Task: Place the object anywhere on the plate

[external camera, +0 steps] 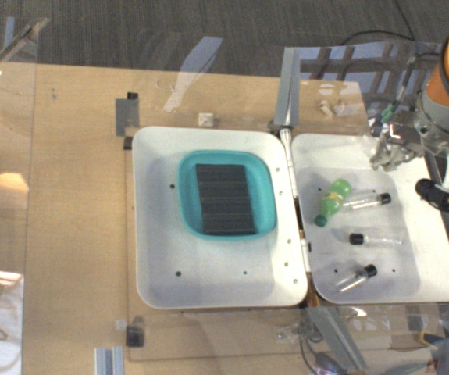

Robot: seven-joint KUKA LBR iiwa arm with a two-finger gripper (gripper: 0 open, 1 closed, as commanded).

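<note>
Toward the middle of the right bin [435, 283], the likeliest object to move is a green bottle [332, 199], lying on its side with its neck pointing to about seven o'clock. Just beside it, at its three o'clock, lies a clear tube with a black cap [366, 202]; the two look close enough to touch, though I cannot say for sure. Further toward five o'clock sit a second capped tube [371, 240] and, lower again, a third [357, 276], each well apart from the bottle.

The gripper [388, 148] hangs over the bin's upper right corner, at about two o'clock from the bottle, with nothing visible in it. Whether its fingers stand apart or together cannot be told from this slant.

The step in hand appears to be the approach and pick. To do it well, the arm should come down over the bottle's thick body, with the fingers closing across its short width, not along its length (a grip along the axis would likely slip). It should also keep to the side away from the neighbouring tube, so that one is not dragged along.

At nine o'clock from all this, the left bin [154, 272] holds the teal plate [265, 198] with a dark ribbed insert [224, 199], nothing on it yet.
</note>
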